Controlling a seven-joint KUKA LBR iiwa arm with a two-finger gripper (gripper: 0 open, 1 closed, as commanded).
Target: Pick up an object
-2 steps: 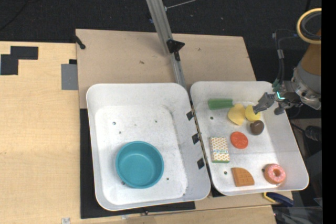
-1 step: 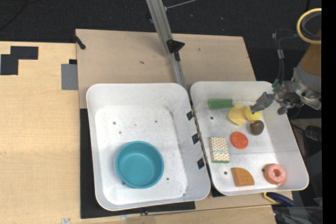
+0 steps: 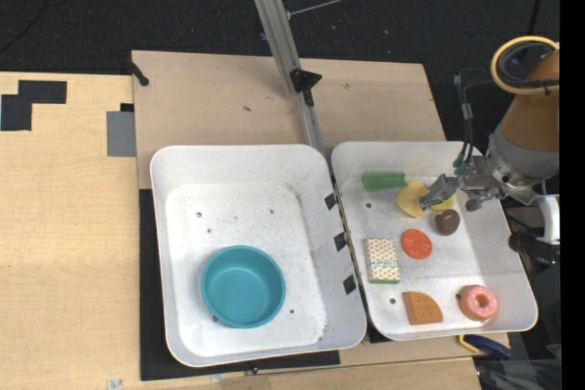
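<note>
- While your end effector (image 3: 454, 193) hangs over the right bin (image 3: 512, 310), you cannot tell how it stands.
- Look just left of it: yellow banana (image 3: 413, 199); further left, green block (image 3: 383, 181).
- Just below it sits the brown ball (image 3: 446, 221); red disc (image 3: 417, 244) lower left.
- Pink doughnut (image 3: 477, 302) lies well below; blue bowl (image 3: 242, 286) far left.

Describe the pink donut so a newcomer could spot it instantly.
Start at the right bin, the one holding many small items. Go to its near right corner: the pink donut lies there, beside an orange wedge. It is the bin's sole ring-shaped piece, pink with a hole.
</note>
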